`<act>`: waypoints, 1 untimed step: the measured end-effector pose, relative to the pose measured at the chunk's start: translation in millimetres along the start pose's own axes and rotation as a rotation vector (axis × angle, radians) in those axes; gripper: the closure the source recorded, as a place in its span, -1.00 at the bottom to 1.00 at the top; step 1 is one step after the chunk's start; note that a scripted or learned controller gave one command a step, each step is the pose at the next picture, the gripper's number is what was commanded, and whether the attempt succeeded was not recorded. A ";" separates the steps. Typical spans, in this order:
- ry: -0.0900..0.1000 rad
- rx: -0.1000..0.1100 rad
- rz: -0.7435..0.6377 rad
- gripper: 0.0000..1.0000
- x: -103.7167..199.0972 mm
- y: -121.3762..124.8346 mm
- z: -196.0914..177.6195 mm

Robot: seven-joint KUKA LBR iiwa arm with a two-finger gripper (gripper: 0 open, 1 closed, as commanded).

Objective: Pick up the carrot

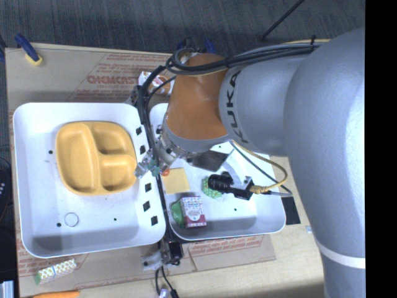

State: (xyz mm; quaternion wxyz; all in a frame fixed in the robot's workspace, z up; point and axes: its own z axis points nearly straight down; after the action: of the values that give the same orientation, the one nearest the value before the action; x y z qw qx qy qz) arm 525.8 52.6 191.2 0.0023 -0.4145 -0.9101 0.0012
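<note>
The gripper hangs over the bins' shared wall; I cannot tell whether it is wide or closed. The carrot is possibly the orange sliver far below-left of it. It looks light, stiff and smooth, so grasp it mid-length.

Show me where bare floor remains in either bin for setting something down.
Left bin: the wide strip between the yellow divided plate and the near rim is bare, plus a narrow margin at the view's left. Right bin: only the near right corner is bare. The arm, yellow square, carton and green item crowd the rest.
</note>
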 end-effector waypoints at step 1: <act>-0.003 -0.002 0.127 1.00 4.0 -32.3 -58.3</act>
State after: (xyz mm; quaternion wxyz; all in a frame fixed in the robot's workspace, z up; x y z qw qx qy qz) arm 499.1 34.4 249.7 0.0006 -0.4715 -0.8819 0.0009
